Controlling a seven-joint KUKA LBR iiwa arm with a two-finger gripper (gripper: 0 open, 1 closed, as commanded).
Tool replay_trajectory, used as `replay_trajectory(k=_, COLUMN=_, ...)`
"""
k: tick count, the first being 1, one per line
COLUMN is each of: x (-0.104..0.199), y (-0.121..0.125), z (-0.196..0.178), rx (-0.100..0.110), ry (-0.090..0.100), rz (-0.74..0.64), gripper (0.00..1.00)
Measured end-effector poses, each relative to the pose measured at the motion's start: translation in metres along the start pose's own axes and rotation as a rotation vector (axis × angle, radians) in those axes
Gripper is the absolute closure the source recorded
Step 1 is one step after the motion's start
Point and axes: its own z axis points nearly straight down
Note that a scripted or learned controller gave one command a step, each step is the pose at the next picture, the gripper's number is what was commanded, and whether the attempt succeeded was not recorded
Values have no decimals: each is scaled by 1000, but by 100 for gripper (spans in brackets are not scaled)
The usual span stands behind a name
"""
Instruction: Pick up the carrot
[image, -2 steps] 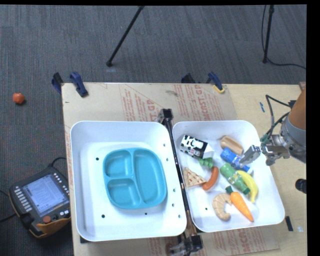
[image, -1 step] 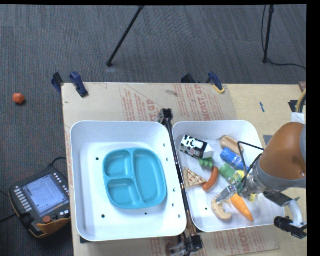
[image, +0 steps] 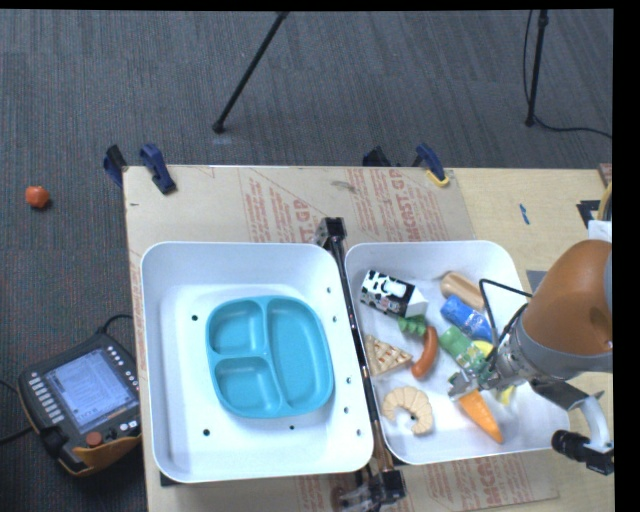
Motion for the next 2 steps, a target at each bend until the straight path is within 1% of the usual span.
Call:
replay_trajectory(k=1, x=52, y=10, z=-136, rx=5, ry=1, rz=31, gripper=100)
replay_trajectory(k=2, x=110, y=20, z=-125, rx=9, ry=2, rz=161, gripper=100)
